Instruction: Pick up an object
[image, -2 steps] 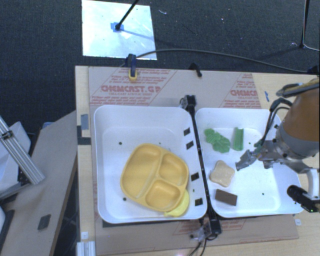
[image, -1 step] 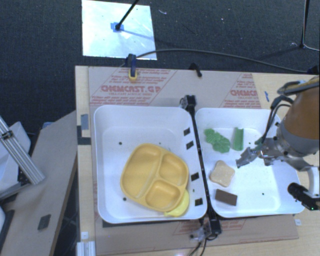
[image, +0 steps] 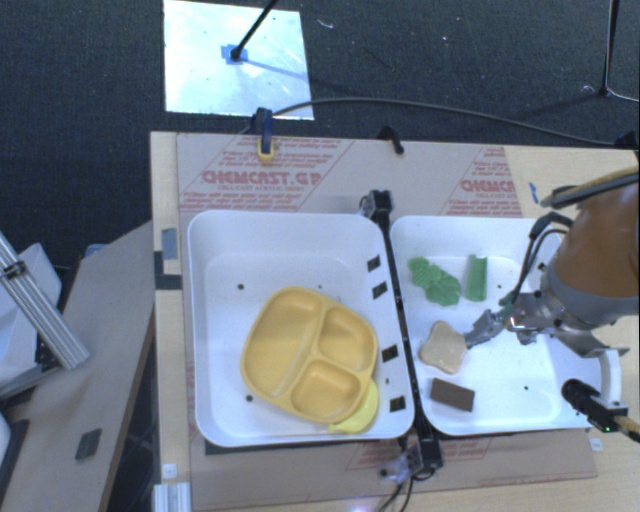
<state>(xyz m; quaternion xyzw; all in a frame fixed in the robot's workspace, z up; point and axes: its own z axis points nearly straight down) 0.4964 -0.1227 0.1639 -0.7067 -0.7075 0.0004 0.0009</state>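
The brown block lies lowest in the right bin, nearest the camera, its long axis roughly left to right with a slight downward tilt to the right. Both white bins sit on a cardboard sheet printed in red, on a pale wooden bench; dark carpet lies beyond, with a shiny metal plate at the top.

The toast (the piece closest to the tool) rests just above the block, a squarish slice with no clear long axis, one corner pointing up-right. The gripper hangs at that corner, its fingertips just beside or touching the toast's upper right edge; whether the fingers are spread or closed cannot be told, and nothing visibly sits between them.

Farther up lie a green leafy piece and an upright green stick, side by side. The left bin holds a yellow tray over a yellow lemon.
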